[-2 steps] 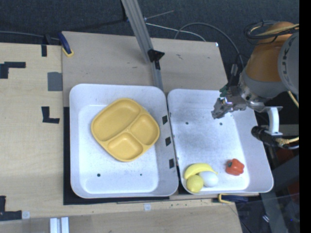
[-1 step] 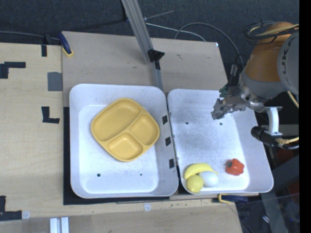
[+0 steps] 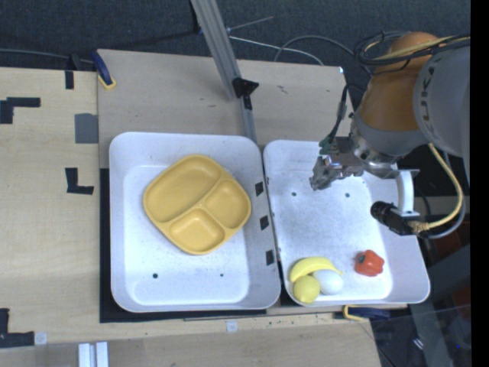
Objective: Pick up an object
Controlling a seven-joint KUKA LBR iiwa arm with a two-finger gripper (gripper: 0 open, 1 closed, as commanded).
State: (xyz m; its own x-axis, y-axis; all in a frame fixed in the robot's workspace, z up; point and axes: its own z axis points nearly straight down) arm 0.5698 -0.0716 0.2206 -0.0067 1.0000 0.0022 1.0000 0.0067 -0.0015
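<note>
Glossy yellow three-compartment plate (image 3: 197, 203), smooth white egg (image 3: 331, 282), metal claw (image 3: 319, 180), grip state unclear

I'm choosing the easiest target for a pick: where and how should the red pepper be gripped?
Grip the red pepper across its rounded body, coming straight down from above. It sits alone in the right bin, apart from the banana and the white egg, with bare floor on each side for the end effector.

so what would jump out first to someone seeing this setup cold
The big yellow three-compartment plastic plate fills the middle of the left white bin. In the right white bin, a red toy pepper, yellow banana and white egg cluster near the front edge, with the gripper poised above the far end.
</note>
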